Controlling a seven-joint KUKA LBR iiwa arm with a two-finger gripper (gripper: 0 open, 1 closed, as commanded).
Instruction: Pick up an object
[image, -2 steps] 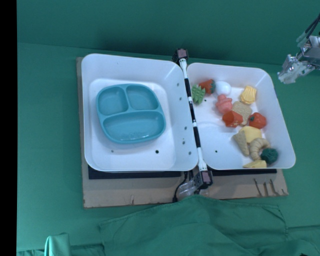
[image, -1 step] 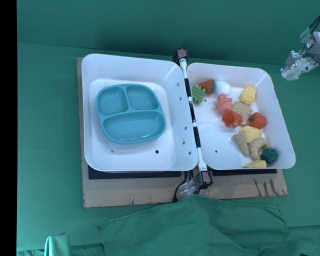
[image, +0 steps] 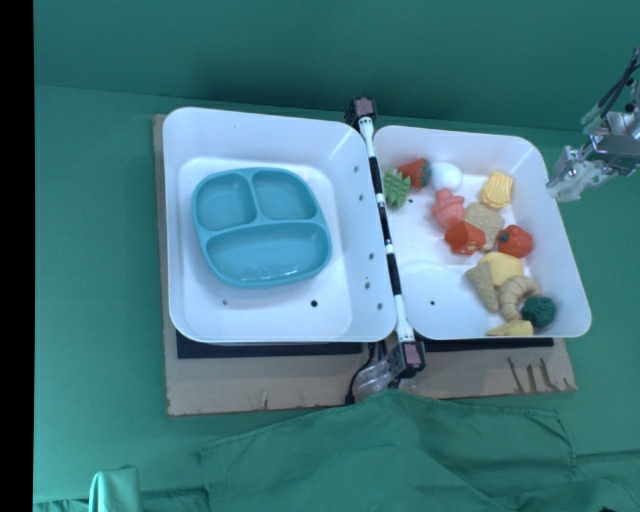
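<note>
**Toy food lot, right bin: handling notes**

Camera view: the jaws (image: 566, 186) hang past the right bin's (image: 570, 262) far right rim; whether they stand wide or narrow cannot be told. Toy food pieces (image: 487, 244) lie heaped left of and below the jaws. Judged light, rigid, smooth plastic. The red tomato (image: 515, 240), nearest, offers rounded sides. Left bin (image: 250, 135) holds a teal divided plate (image: 262, 238). Green cloth covers the bench (image: 90, 300).

Toy food (image: 485, 240) in right bin (image: 440, 300)
</note>
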